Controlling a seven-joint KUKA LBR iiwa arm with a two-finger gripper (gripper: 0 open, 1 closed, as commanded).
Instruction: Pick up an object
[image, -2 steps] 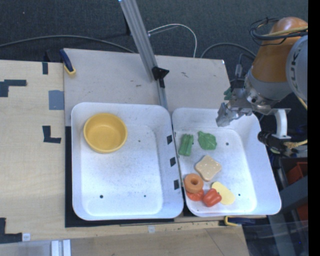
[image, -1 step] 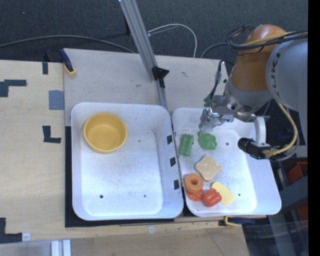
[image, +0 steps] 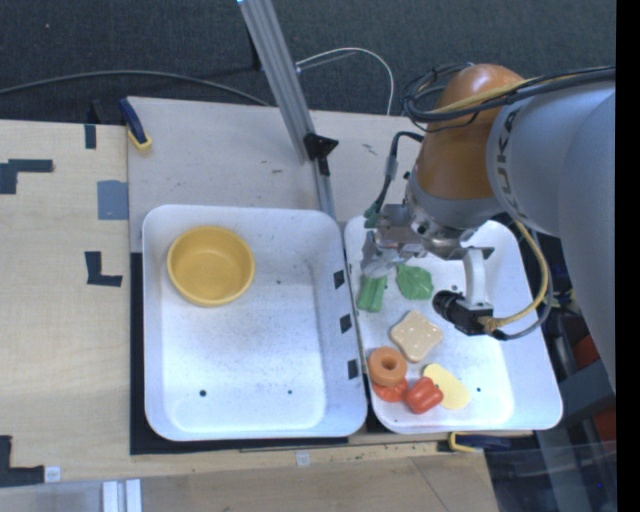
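Can't tell if the jaws are spread or pressed together, too much wrist hardware in the way. Gripper (image: 379, 260) down low in the right bin (image: 540, 400), right at the top end of the green block (image: 371, 293), maybe touching it, hard to say. Nothing visibly pinched, so calling this the reach-and-descend step, grab not yet made.

Next move, best guess: line up square across the block's narrow sides, drop a bit, close, then lift straight up. Needs care with the green lump (image: 414, 281) sitting just beside, easy to nudge or catch by mistake.

Shape and texture notes:
- green block: small, longish, matte, looks like toy plastic
- green lump: rounder, leafy-looking, same kind of plastic
- toast (image: 415, 335): flat tan slice, nearer the front
- ring (image: 387, 365): orange, donut-shaped, hole in the middle
- pepper (image: 422, 397): red, glossy, touching a flat yellow slice (image: 452, 389)

Over in the left bin (image: 260, 350): just a round yellow bowl (image: 210, 265), smooth, upright, well apart from the action. Both bins white, shallow, a bit speckled. Arm (image: 560, 150) big, grey and smooth.
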